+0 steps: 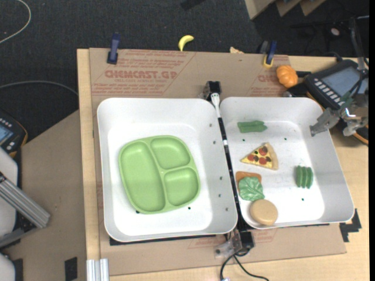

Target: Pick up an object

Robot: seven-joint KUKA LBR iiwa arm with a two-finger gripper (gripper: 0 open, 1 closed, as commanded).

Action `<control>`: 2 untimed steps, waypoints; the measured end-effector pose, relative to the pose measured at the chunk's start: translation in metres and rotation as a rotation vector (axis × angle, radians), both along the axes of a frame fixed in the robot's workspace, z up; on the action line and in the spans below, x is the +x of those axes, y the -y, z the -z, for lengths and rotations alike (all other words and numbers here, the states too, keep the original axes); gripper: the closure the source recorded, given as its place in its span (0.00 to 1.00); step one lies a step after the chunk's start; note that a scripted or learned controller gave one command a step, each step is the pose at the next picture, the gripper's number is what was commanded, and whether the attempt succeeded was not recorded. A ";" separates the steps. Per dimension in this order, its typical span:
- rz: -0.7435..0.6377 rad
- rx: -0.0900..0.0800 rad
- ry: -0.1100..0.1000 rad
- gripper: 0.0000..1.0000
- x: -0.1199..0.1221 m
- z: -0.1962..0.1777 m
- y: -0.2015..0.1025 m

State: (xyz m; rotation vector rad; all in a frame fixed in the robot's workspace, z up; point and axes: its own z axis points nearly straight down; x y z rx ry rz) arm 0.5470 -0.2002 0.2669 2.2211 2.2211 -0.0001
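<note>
Five toy foods sit in the right bin (328, 157); pizza slice (261, 156) lies mid-bin with room around it, easiest pick. Tool (319, 124) hangs at the bin's right rim, can't tell its opening. Come straight down, centered.

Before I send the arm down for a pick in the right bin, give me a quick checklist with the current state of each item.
1. End effector position: at the right bin's upper right rim, not over any item. Not ok.
2. Finger state: cannot tell.
3. Nothing held yet: nothing visible at the end effector. Ok.
4. Targets present: pizza slice, green bean pod, green pickle, leafy sandwich piece, round bun. Ok.
5. Spacing: pizza slice, pod and pickle lie apart; sandwich piece and bun sit close together. Ok for the first three.
6. Left bin holds the green divided plate, undisturbed. Ok.
</note>
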 end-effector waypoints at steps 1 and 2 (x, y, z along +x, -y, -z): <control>0.003 0.000 0.002 0.00 -0.064 -0.049 0.003; -0.004 0.008 -0.014 0.00 -0.070 0.135 -0.069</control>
